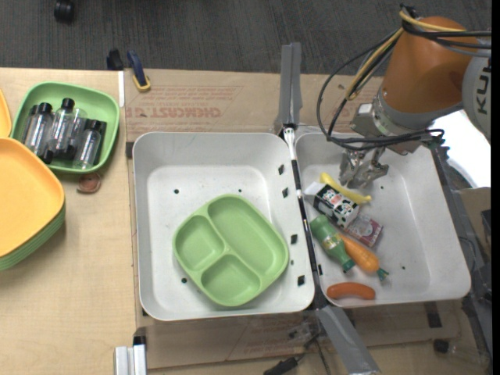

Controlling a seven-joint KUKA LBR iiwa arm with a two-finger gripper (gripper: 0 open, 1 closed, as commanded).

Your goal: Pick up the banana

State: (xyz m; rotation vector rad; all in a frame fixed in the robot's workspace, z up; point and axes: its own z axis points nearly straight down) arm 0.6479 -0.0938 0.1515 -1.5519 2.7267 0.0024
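The yellow banana [344, 190] lies in the right bin [426, 225], partly under a black-and-white carton [334, 204] at its near end. My gripper [361, 173] hangs from the orange-banded wrist just above and to the right of the banana's far end. Its fingers point down, close to the fruit, with nothing visibly held between them.
The right bin also holds a green bottle [329, 241], an orange carrot [363, 255], a pink packet [366, 231] and a red sausage [351, 291]. A green divided plate [230, 248] lies in the left bin [156, 178]. Left of the bins stand a green tray of bottles [66, 126] and stacked orange plates [27, 201].
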